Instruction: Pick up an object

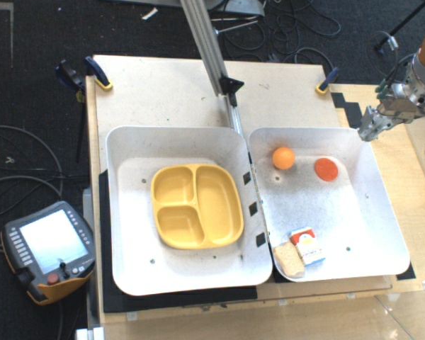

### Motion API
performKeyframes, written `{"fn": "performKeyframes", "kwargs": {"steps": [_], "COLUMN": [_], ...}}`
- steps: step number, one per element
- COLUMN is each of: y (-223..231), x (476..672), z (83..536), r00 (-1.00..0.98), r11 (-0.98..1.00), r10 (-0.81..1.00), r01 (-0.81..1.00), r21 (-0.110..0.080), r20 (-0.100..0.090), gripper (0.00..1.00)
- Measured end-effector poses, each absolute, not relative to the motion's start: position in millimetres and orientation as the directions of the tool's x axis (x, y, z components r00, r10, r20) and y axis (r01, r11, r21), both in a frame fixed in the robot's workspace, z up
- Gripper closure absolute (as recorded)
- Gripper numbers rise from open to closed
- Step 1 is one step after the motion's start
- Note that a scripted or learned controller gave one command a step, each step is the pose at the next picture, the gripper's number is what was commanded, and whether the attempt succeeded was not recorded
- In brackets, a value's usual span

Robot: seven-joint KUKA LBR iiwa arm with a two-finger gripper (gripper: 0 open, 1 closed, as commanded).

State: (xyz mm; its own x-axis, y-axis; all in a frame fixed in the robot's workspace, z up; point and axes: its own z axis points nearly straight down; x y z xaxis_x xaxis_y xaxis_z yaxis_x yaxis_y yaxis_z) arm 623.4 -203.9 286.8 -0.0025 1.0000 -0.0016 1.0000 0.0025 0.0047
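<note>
Jaw state cannot be told at this angle: gripper (368, 129) hangs at the right bin's (382, 211) far right corner, nothing visible in it, apparently parked off the contents before a pick. Nearest candidates, a red ball (326, 169) and an orange ball (283, 158), lie apart at that bin's far end. A small box (307, 246) and tan block (289, 260) touch at its near rim; a yellow divided tray (197, 205) occupies the left bin (127, 190).

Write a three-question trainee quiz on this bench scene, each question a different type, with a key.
1. True or false: the yellow divided plate lies in the right bin.
2. Which lies nearest the gripper? A) orange ball B) red round object C) small carton
3. Fill in: the plate has ___ compartments.

Key: 1 false, it lies in the left bin; 2 B; 3 three.
</note>
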Motion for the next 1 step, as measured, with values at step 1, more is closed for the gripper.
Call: {"fn": "performKeyframes", "kwargs": {"steps": [1], "y": [-146.6], "x": [622.8], "z": [288.4], "r00": [-0.008], "r11": [0.008], "r10": [1.000], "r01": [1.000], "r21": [0.000], "r20": [0.002], "gripper": [1.00]}}
